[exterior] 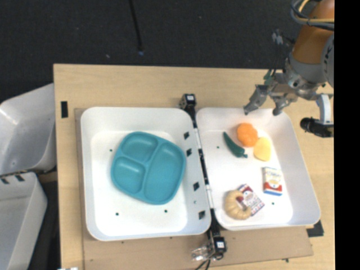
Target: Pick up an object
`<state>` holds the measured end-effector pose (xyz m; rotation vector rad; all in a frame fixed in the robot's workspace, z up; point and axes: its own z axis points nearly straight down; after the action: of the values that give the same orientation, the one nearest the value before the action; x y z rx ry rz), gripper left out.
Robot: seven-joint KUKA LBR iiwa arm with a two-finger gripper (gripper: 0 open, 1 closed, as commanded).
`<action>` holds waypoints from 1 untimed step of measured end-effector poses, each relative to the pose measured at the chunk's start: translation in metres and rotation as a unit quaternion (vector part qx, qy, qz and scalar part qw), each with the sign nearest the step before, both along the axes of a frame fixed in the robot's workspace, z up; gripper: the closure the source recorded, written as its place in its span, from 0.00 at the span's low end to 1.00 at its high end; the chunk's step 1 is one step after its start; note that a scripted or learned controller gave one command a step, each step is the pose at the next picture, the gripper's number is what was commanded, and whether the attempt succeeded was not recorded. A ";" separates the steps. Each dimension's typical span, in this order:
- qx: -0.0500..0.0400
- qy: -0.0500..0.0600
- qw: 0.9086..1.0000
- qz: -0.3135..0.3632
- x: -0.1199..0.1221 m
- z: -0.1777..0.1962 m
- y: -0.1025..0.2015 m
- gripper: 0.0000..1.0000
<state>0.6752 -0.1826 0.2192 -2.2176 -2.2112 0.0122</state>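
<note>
Where the grey arm with the orange band (311, 44) reaches in from the right of the camera view, its two-finger gripper (264, 107) hangs over the far edge of the right shallow white bin (298, 167). The two fingers (251, 104) are spread wide apart, and nothing lies between them.

The right bin holds the graspable items:
- A round orange fruit-shaped object (247, 134) lies near the far side of the bin, just below the gripper in the view but apart from it.
- A dark green elongated pepper-shaped object (233, 144) lies just beside the orange one, on its left; whether the two touch cannot be determined.
- A pale yellow rounded lemon-shaped object (262, 149) lies against the lower right of the orange one.
- A small white carton with red and blue print (272, 181) lies flat nearer the camera, apart from the yellow object.
- A tan bagel-shaped object (235, 204) lies near the front edge of the bin.
- A small flat packet with dark red and white print (250, 199) rests against the tan object and partly overlaps its right side.

The left shallow white bin (95, 207) holds a teal plastic divided plate (148, 167), lying flat near the bin's middle. Both bins sit side by side on a light wooden bench top (140, 86).
</note>
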 end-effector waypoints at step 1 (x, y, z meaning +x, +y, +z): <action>-0.002 -0.007 1.000 0.002 0.003 0.010 0.001 0.00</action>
<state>0.6780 -0.1821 0.2293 -2.2219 -2.2245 -0.0004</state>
